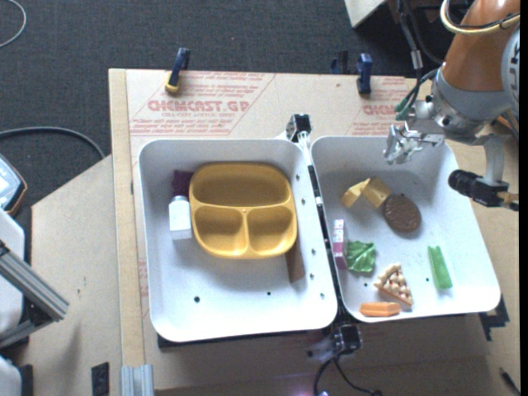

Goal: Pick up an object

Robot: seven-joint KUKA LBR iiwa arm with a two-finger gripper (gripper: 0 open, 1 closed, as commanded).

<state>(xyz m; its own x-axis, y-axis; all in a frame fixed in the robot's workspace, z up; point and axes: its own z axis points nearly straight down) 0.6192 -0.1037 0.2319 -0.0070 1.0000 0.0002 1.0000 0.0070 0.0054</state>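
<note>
Pick attempt, approach stage. The gripper (403, 147) hangs at the upper right of the frame, over the back edge of the right bin (470, 246), with nothing between its fingers; they appear parted, though the detail is small. No object is yet lifted. The nearest candidates lie just below and left of it: a yellow wedge (366, 193) touching a brown disc (402, 214).

A sound pick probably calls for descending squarely over one item, clear of its neighbour and of the bin wall, and closing across its narrow side. The disc lies flat and may be hard to pinch; the green stick (440, 266), lying alone at lower right, looks easier.

Right bin, further contents: green leaf (360, 256), waffle wedge (395, 285), carrot (379, 309).

Left bin (157, 287): a yellow tray (242, 209) with three compartments, a white bottle (180, 216) touching its left side, and a brown block (295, 265) at its lower right.
</note>
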